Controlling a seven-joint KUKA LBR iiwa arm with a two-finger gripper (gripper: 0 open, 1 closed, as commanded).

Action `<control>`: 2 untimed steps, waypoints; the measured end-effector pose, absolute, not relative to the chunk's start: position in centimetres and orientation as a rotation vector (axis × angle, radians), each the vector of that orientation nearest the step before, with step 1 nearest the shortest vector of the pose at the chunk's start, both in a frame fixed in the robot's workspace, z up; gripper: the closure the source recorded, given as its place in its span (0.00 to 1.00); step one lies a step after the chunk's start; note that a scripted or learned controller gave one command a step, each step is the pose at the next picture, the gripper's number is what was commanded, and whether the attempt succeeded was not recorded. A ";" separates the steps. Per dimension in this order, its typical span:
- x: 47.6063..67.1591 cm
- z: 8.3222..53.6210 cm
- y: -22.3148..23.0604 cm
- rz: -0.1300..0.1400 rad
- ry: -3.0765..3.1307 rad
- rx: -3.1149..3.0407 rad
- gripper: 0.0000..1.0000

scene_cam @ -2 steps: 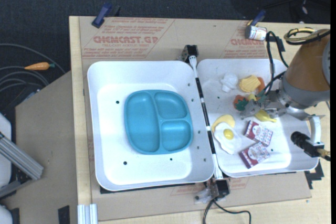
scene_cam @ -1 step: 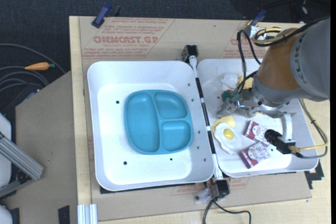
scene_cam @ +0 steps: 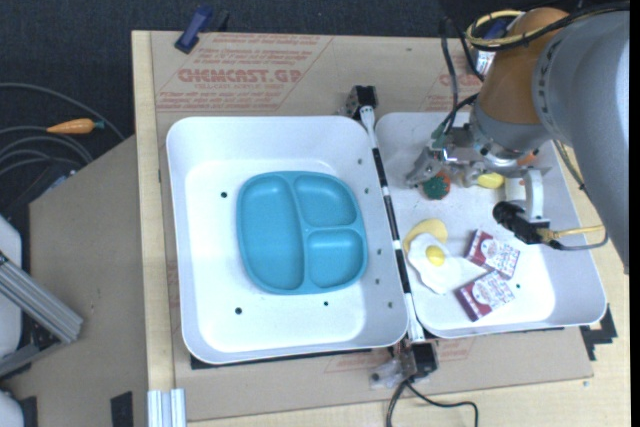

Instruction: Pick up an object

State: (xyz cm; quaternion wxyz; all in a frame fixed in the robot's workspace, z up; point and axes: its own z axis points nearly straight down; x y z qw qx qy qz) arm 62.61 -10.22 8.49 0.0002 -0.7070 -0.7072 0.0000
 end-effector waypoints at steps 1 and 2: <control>62.6 9.5 -10.2 0.000 -2.225 -2.220 1.00; 61.3 18.6 -1.0 -0.004 -2.224 -2.219 1.00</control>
